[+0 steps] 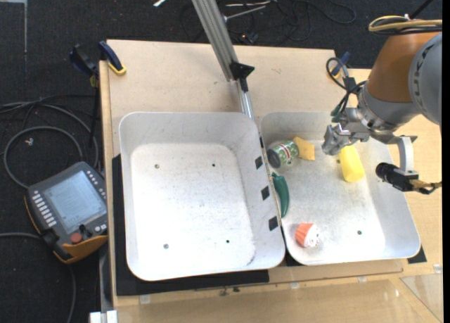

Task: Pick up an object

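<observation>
Over on the right-hand bin, the grey arm with its orange band comes in from the right edge, and the gripper hangs low over the bin's upper middle. It's a chunky metal thing with shiny bits, and it sits right at the top-left end of a yellow block, touching or nearly touching it as far as the slanted view goes. Whether the pincer is clamped or spread can't be made out from this angle, and nothing is clearly seen between its tips.

That yellow block is a smooth, rounded brick shape, matte, lying flat on the bin floor. Just left of the gripper sits a smaller yellow wedge, kind of cheese-looking, and touching that is a little green can lying on its side with a glossy printed label. Lower down along the bin's left wall there's a dark green curved piece, smooth and leaf- or pepper-shaped. Near the front of the bin sits a small orange and white object, lumpy, too small to tell what it's made of.

Both bins are shallow white plastic with rounded corners and speckled floors; the left bin overlaps the right one a bit at the shared edge. They sit on a pale wooden bench. A slim aluminium pole slants down to the spot where the bins meet.
</observation>
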Robot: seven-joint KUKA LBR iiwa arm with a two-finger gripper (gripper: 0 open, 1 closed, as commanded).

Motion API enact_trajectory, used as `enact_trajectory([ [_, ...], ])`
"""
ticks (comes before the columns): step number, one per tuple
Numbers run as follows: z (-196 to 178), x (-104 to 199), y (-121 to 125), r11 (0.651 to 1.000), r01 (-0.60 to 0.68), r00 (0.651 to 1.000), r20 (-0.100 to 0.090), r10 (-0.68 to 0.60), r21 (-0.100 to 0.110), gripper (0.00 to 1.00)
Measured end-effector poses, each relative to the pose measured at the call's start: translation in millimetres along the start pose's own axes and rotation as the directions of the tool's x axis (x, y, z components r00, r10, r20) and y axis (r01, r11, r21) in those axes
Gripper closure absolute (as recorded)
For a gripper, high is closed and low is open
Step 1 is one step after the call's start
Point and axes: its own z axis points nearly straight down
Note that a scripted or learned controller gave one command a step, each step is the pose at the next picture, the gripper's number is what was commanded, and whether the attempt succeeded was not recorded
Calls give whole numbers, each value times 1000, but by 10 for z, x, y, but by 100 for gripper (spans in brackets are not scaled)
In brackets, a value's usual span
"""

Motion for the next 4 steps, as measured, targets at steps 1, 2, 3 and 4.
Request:
enact_trajectory([
  [1, -603, 31, 101, 1000, 1, 1000, 1, -1, -1, 100],
  [2, -1136, 32, 122, 1000, 1, 1000, 1, -1, -1, 100],
  [3, -982, 497, 113, 1000, 3, 1000, -2, -3, 8, 100],
  [4, -937, 1073, 211, 1000, 5, 1000, -2, -5, 6, 100],
])
